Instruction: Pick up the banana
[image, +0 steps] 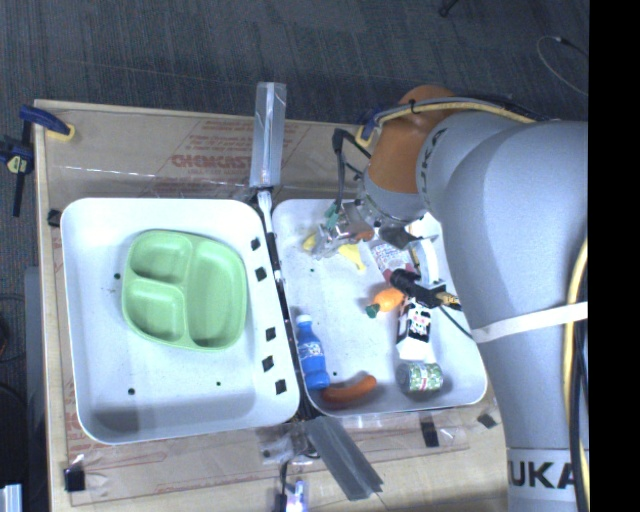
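Dark grey carpet floor (150, 50) surrounds a pale wooden bench (150, 140), far side from the tool. Blue clamps (45, 122) grip its left edge; cable, possibly, top right.

Grey, rounded arm (500, 240) casing, banded in orange above the wrist. Fitted with black cables near the metallic end effector (342, 226). Marked "UKA" in white lettering at base.
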